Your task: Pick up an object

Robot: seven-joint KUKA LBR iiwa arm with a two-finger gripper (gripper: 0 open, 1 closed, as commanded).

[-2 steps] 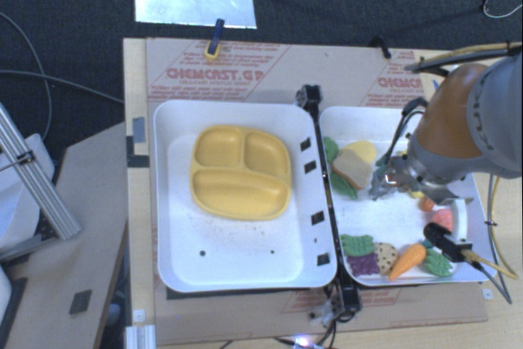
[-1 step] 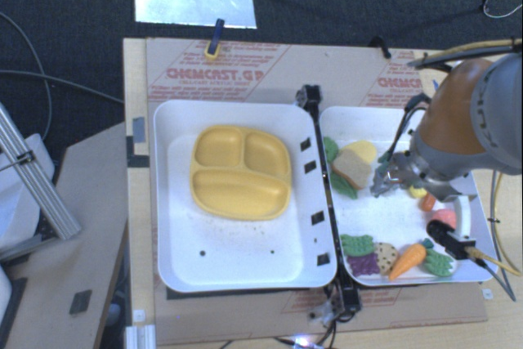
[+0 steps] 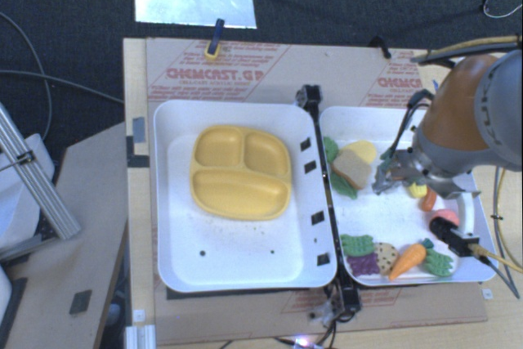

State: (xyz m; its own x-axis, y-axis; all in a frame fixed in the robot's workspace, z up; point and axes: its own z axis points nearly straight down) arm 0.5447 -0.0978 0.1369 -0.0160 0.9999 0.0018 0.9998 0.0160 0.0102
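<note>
My gripper hangs low over the middle of the right bin, just right of a toy sandwich slice. A yellow piece lies behind the slice and green leafy pieces lie at its left. I see nothing held in the gripper. A small orange-yellow piece and a pink-red piece sit just right of the gripper, partly under the arm. Along the bin's front lie an orange carrot, purple grapes, a tan biscuit and green pieces.
The left bin holds a yellow divided plate. A black hinge strip runs between the bins. The grey and orange arm covers the right bin's far right corner. A cable trails by the bin's right edge.
</note>
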